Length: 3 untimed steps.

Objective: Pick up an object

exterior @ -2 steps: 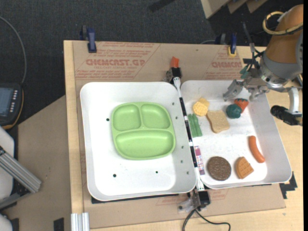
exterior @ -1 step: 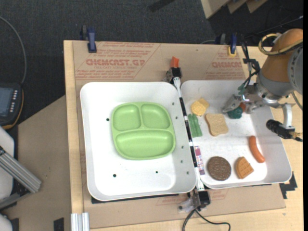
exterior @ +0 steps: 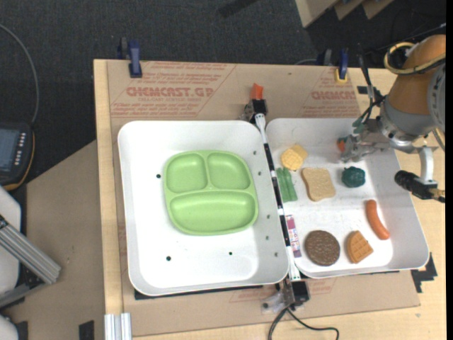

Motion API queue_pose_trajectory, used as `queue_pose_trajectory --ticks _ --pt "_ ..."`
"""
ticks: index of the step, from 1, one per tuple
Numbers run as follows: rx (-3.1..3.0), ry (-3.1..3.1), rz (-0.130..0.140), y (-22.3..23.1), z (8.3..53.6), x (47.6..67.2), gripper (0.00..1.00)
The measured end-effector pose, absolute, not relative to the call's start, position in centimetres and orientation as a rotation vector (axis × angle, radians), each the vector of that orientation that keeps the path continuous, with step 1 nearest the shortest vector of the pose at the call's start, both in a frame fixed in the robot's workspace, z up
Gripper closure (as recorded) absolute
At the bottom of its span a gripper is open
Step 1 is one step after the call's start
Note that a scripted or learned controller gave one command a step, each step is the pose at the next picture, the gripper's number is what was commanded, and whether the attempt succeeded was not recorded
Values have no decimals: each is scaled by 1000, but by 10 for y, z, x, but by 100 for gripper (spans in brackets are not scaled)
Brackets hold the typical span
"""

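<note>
grey gripper (exterior: 352, 145) is hovering over the right bin (exterior: 410, 250), just beyond the teal broccoli (exterior: 353, 177); nothing is being lifted yet.

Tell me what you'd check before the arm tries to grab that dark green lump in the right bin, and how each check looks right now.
1. Target in plain sight: the dark green broccoli piece lies uncovered in the right bin. Ok.
2. Room around it: the bread slice and the sausage lie apart from it. Ok.
3. Gripper placement: it hangs just beyond the broccoli piece, not over it. Not ok.
4. Fingers open wide enough: too small and blurred to judge. Cannot tell.
5. Gripper free of any load: nothing visible in it, but the view is unclear. Cannot tell.
6. Drop spot: the green divided plate in the left bin looks bare. Ok.
</note>
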<state>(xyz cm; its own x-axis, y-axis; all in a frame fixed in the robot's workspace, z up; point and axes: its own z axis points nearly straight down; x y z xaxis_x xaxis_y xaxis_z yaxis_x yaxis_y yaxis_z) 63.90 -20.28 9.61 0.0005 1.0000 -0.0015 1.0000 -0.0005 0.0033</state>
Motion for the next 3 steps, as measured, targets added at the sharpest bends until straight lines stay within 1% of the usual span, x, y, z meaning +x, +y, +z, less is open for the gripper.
queue_pose_trajectory --ticks 1,2,3 --pt "2220 2219 1 -203 95 639 0" --pt "2214 2224 3 -146 85 668 0" --pt "2215 2219 6 -148 96 668 100"
